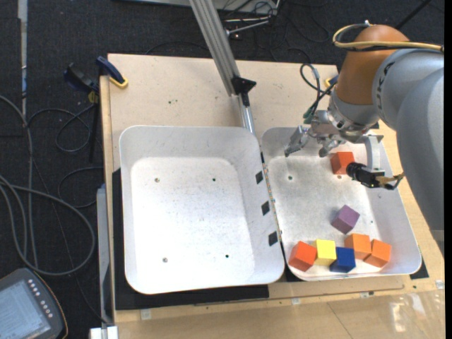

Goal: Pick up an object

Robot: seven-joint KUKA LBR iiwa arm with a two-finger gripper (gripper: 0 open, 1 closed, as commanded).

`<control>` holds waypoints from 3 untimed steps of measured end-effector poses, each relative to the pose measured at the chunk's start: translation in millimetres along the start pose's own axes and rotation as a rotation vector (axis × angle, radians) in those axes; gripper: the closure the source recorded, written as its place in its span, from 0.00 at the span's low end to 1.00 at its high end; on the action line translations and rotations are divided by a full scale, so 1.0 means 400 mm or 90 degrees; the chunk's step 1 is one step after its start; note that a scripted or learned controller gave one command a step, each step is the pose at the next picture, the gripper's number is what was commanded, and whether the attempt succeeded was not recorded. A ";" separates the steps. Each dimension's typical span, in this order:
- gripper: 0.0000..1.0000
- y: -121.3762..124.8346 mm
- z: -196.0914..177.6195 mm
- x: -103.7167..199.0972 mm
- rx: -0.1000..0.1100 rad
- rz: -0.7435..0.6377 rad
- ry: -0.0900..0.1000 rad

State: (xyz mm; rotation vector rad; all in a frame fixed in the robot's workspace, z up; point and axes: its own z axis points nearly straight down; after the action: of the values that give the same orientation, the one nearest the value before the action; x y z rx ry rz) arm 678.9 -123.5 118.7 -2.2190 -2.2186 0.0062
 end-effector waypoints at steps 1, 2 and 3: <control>1.00 0.005 -0.035 0.000 -0.005 0.000 -0.001; 1.00 -0.009 -0.155 0.013 -0.008 -0.001 -0.001; 1.00 -0.015 -0.272 0.029 -0.008 -0.002 -0.001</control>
State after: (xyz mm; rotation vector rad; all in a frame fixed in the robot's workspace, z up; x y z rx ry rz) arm 673.5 -111.8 227.4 -2.2225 -2.2295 -0.0071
